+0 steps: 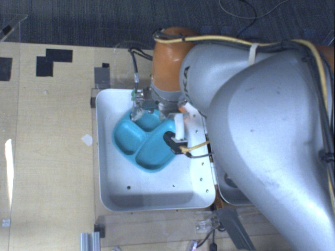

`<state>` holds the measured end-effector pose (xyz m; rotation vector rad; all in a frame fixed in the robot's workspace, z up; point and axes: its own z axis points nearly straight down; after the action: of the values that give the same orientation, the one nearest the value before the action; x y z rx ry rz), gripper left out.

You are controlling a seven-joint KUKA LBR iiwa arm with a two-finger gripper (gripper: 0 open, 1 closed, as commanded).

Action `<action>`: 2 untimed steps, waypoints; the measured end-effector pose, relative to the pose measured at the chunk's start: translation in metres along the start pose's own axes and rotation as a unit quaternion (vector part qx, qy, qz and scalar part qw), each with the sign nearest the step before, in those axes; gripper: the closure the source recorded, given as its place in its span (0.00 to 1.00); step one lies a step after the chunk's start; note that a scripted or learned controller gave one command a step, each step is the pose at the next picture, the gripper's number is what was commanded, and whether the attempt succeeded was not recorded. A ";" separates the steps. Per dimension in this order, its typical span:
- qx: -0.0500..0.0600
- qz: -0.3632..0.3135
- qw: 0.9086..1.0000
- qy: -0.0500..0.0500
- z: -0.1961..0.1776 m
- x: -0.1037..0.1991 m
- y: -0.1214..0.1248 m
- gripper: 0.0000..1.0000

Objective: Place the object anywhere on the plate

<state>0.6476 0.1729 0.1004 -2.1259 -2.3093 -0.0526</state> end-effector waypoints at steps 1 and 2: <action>0.011 0.066 0.998 0.001 0.000 -0.021 0.010 0.00; 0.020 0.192 0.981 -0.011 0.001 0.000 0.020 0.00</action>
<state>0.6679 0.1749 0.0998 -2.5163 -1.8480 0.0203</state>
